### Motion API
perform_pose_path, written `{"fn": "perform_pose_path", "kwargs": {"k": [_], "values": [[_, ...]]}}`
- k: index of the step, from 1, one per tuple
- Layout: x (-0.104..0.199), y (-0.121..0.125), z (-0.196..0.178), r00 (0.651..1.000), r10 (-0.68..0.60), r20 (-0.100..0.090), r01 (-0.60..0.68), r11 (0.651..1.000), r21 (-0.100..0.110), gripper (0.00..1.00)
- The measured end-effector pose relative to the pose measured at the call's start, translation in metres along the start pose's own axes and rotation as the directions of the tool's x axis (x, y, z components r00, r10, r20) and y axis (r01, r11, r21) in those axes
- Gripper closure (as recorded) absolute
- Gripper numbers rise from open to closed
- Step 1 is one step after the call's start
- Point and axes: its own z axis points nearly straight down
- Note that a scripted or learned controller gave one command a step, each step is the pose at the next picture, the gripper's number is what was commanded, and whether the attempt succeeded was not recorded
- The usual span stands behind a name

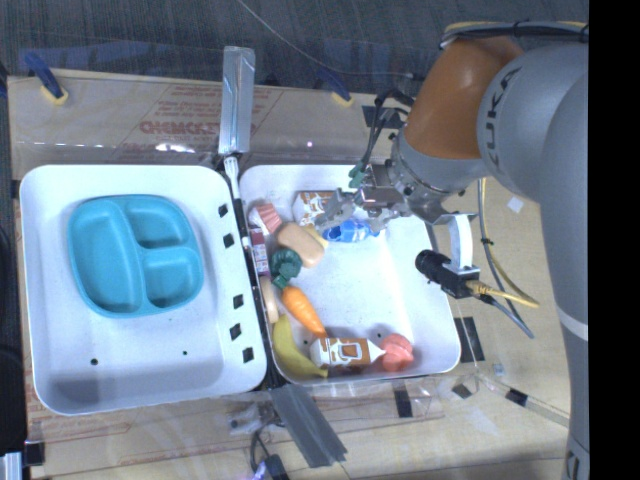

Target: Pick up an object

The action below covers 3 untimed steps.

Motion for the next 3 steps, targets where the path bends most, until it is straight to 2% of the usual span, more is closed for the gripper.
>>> {"fn": "perform_pose_path", "kwargs": {"k": [1, 2, 3], "values": [[0.001, 0.042, 0.138, 1.000, 0.013, 0.000, -0.013, 1.000, 0.004, 0.00], [0.001, 0.042, 0.131, 1.000, 0.008, -0.002, -0.008, 1.000, 0.007, 1.00], [0.075, 0.086, 0.044, 0.985, -0.172, 0.002, 0.172, 0.985, -0.007, 1.00]]}}
